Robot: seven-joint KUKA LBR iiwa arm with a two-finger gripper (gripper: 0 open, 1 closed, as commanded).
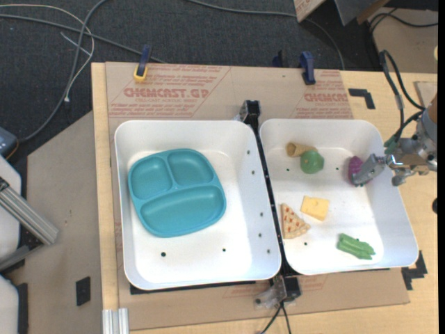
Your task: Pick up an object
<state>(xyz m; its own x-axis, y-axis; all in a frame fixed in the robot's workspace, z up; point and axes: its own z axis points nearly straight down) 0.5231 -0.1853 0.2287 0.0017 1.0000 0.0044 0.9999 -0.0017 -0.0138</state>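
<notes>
Left bin [132, 252]: held one teal divided plate [176, 191], lying flat left of centre. Right bin [389, 245]: held a green ball [312, 161] touching a small tan cone [297, 149] near the far wall; a yellow cheese block [315, 207] at centre; a pizza slice [293, 221] just beside it, near the divider; a green pod piece [356, 246] near the front right corner; a purple item [355, 165] at the right wall. Hand [381, 167] at the right rim, one finger touching the purple item; spread of fingers not discernible, grasp not confirmed. Both bins seated on cardboard [167, 89] over the bench [417, 82].
</notes>
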